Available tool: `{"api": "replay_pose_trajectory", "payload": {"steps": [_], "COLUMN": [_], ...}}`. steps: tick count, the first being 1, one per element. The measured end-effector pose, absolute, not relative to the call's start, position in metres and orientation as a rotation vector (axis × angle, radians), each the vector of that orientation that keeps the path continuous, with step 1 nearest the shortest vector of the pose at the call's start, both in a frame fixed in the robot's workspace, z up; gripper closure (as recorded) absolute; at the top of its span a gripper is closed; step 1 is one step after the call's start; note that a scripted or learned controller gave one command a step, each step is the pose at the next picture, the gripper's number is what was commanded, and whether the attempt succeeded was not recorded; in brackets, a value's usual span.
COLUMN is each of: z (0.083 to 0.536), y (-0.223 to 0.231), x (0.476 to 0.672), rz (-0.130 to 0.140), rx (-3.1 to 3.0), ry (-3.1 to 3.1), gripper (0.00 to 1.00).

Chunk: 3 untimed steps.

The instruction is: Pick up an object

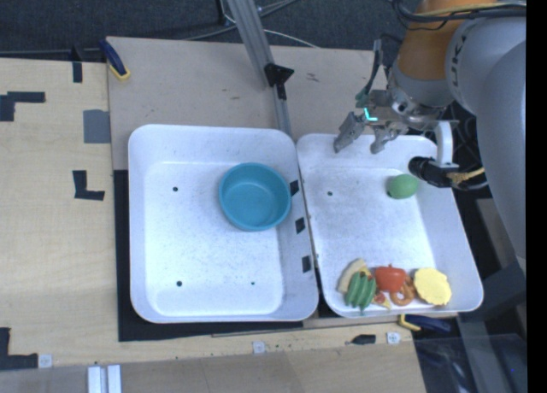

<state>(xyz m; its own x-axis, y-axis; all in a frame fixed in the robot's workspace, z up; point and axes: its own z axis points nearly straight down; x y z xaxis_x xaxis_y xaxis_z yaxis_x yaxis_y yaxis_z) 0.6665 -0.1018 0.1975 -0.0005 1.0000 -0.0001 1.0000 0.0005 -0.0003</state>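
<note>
My gripper (361,140) hangs over the far edge of the right bin (359,212), its two grey fingers spread apart with nothing between them. A small green ball (402,186) lies in the right bin, a little to the right of and nearer than the gripper. At the bin's near edge sit a green pepper-like piece (361,289), a red piece (391,278), a yellow piece (432,285) and a tan piece (351,273). A blue bowl (254,196) rests in the left bin (162,237).
A slanted metal pole (252,28) runs down to the gap between the bins. Black clips (301,225) sit along the bins' shared edge. A yellow-and-blue clamp (115,60) lies at the bench's far left corner.
</note>
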Motion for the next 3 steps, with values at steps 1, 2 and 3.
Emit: {"api": "replay_pose_trajectory", "payload": {"steps": [1, 2, 3], "z": [0.198, 0.135, 0.087], "y": [-0.102, -0.103, -0.102], "x": [0.666, 0.669, 0.669], "rz": [0.0, 0.005, 0.003], "rx": [-2.221, -2.218, -2.219], "ry": [-2.222, -2.221, -2.222], "gripper": [0.0, 0.0, 0.0]}}
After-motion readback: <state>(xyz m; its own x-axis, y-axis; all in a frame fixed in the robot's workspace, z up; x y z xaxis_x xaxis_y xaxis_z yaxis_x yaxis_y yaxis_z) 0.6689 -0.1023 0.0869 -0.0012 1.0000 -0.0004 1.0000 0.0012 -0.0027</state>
